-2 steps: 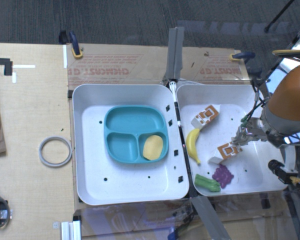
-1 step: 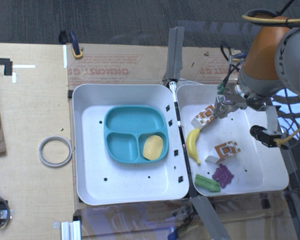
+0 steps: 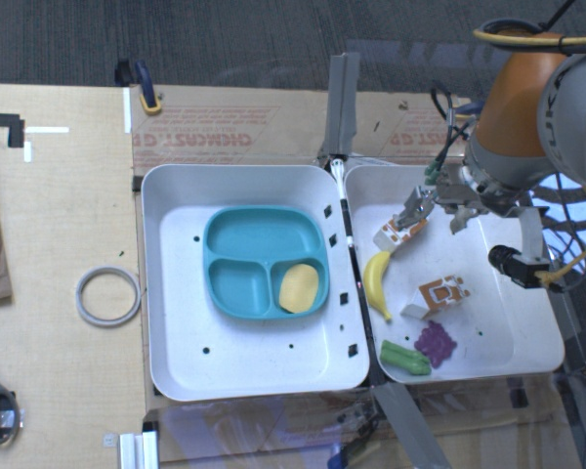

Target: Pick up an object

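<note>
My gripper [image 3: 438, 213] hangs over the back of the right bin [image 3: 527, 355], and its two fingers stand apart, so it is open. A small white and orange packet [image 3: 398, 231] lies at the tip of the left finger [image 3: 416, 203], not between the fingers. In front of it lie a yellow banana [image 3: 376, 281], a second white and orange item [image 3: 442, 293], a purple bunch [image 3: 436, 341] and a green piece [image 3: 404, 358].
The left bin [image 3: 176, 360] holds a teal divided plate [image 3: 236, 291] with a pale yellow round item [image 3: 299, 287] in its right compartment. A grey ring [image 3: 108, 295] lies on the bench to the left. A black cable end [image 3: 513, 262] hangs by the right bin's wall.
</note>
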### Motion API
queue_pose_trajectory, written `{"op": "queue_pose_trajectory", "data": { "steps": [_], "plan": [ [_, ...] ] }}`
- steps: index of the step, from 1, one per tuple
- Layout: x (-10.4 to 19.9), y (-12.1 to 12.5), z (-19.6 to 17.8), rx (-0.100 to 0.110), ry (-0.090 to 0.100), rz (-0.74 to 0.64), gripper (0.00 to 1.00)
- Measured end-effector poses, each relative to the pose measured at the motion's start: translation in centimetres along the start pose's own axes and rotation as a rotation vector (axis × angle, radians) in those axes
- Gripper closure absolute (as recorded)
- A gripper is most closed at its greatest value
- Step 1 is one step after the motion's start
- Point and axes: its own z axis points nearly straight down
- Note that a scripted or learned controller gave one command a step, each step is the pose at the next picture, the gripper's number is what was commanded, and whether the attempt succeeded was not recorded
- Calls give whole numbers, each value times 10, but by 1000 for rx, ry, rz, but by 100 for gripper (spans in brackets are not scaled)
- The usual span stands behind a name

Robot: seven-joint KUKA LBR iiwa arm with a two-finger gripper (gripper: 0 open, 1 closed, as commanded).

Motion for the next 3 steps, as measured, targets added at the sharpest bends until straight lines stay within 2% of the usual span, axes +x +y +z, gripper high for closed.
{"op": "queue_pose_trajectory", "data": {
  "steps": [1, 2, 3],
  "plan": [
    [-65, -16, -20, -1, 0, -96, 0],
    [-17, -82, 57, 2, 1, 246, 0],
    [-41, -52, 84, -28, -3, 160, 0]
  ]
}}
